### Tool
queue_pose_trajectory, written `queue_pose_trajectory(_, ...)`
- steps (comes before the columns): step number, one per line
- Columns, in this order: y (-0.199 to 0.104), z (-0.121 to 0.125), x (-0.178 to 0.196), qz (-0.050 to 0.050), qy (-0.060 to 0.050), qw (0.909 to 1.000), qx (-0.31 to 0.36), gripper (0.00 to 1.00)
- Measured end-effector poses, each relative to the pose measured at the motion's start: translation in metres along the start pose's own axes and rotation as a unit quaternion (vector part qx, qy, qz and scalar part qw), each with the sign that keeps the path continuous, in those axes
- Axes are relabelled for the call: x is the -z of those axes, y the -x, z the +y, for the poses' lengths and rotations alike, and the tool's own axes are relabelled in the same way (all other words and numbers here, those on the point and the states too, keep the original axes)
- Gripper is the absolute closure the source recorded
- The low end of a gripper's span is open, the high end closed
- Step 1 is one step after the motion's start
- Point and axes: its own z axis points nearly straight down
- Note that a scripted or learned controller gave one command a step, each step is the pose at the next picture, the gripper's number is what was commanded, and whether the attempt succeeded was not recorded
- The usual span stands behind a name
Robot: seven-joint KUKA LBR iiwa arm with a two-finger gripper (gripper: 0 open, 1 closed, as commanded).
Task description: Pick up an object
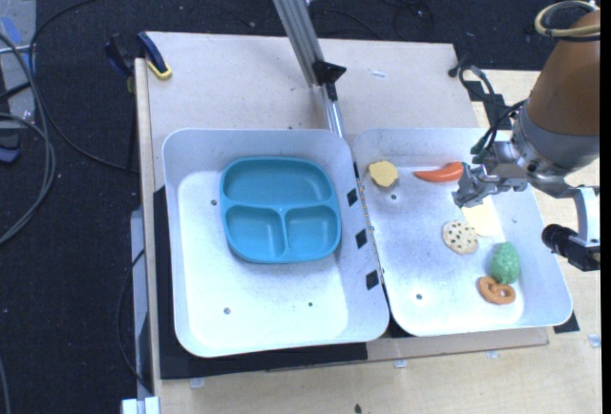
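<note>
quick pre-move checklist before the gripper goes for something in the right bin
1. Gripper over the right white bin: ok, it sits near the bin's upper right part.
2. Finger state: cannot tell from this view.
3. Something held: cannot tell.
4. Nearest targets in view: ok, the orange carrot-shaped toy lies just left of the gripper, and the pale yellow flat square just below it.
5. Other items lie apart: ok for the yellow rounded piece and the spotted round cookie; not ok for the green leafy toy, which touches the brown pretzel.
</note>
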Motion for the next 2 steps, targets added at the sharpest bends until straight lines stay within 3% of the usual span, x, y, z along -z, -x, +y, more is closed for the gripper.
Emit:
queue_pose_trajectory(1,0.0,0.001,0.005,0.0,-0.002,1.0,-0.001,1.0)
queue_pose_trajectory(2,-0.057,-0.015,0.0,0.002,-0.004,1.0,0.002,1.0)
